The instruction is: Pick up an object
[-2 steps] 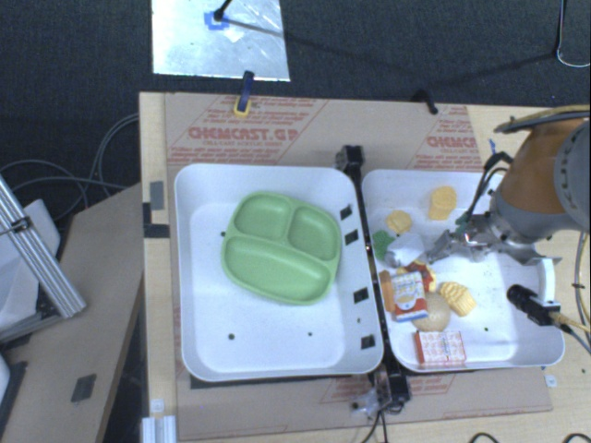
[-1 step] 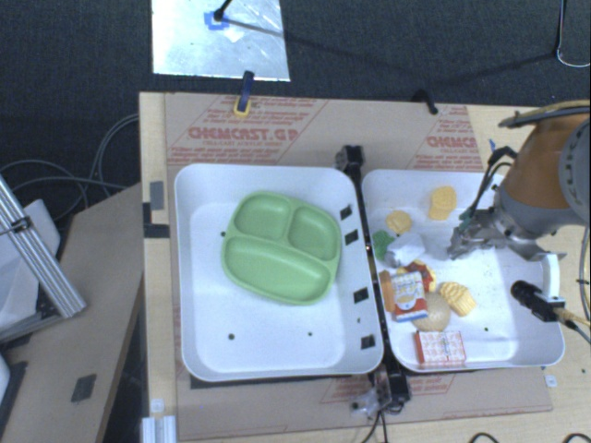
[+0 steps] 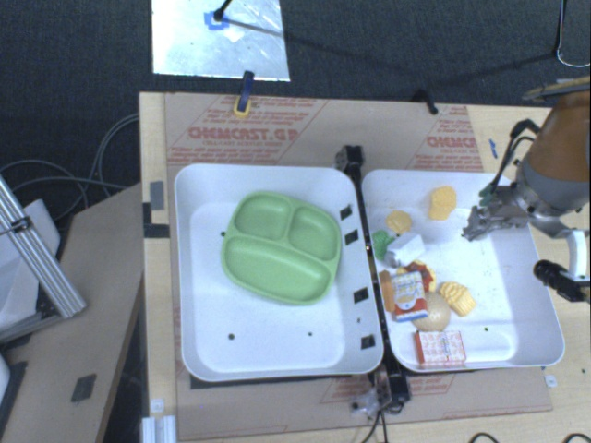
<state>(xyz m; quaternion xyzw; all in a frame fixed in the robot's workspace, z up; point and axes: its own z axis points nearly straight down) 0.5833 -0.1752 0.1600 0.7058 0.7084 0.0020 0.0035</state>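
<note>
My gripper (image 3: 480, 221) hangs over the upper right part of the right bin (image 3: 526, 293), with the grey wrist and orange band behind it at the view's right edge. To its left lies a yellow piece (image 3: 443, 201), a short gap away. Further left are a small yellow piece (image 3: 399, 221) and a white and green item (image 3: 402, 245). Nearer the front lie an orange packet (image 3: 404, 291), a yellow ridged piece (image 3: 457, 296), a beige round thing (image 3: 432, 317) and a red and white box (image 3: 440, 346). Nothing shows in the gripper.
The left bin (image 3: 203, 321) holds a green divided plate (image 3: 282, 245). A black divider with clips (image 3: 365, 247) runs between the bins. A metal sheet (image 3: 220, 26) lies beyond the bench, and an aluminium frame (image 3: 32, 247) stands at the left.
</note>
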